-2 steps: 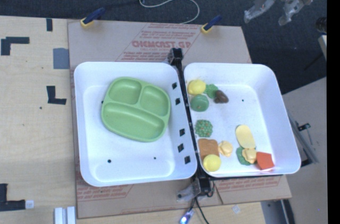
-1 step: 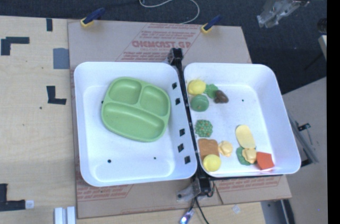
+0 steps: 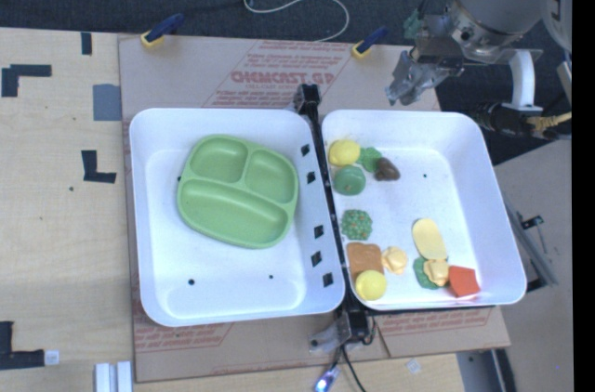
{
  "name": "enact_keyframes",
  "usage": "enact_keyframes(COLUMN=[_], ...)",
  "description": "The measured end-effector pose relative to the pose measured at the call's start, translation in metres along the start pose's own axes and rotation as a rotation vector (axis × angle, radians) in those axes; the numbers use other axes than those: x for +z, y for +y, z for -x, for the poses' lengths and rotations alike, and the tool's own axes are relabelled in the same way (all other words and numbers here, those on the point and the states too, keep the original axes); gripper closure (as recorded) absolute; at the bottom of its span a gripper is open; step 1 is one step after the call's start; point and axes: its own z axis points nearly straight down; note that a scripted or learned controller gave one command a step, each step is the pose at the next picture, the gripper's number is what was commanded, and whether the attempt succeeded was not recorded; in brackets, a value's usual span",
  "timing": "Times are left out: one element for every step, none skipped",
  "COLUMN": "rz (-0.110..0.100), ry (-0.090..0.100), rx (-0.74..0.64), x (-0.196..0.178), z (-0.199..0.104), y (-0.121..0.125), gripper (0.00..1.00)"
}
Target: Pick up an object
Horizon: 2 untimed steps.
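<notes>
Gripper [image 3: 409, 85]: raised above the bench beyond the far rim of the right bin [image 3: 483, 195], nothing between its fingers; whether they stand open or closed cannot be told. Right bin contents: yellow ball [image 3: 344, 151], green broccoli piece [image 3: 356, 223], yellow oval [image 3: 429, 239], red block [image 3: 464, 281], among other small toy foods. Left bin [image 3: 153, 195]: one green divided plate [image 3: 238, 190].

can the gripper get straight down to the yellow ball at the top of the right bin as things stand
Probably yes. The gripper hangs above the right bin's far edge, and the yellow ball lies uncovered, though the divider and green pieces crowd it.
</notes>
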Motion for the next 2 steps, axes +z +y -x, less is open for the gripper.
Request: enact_keyframes(rz=[0.03,-0.01], ry=[-0.001,-0.002], rx=[-0.002,-0.001], x=[-0.181,-0.022], z=[-0.042,-0.092], y=[-0.025,-0.094], gripper=[1.0,1.0])
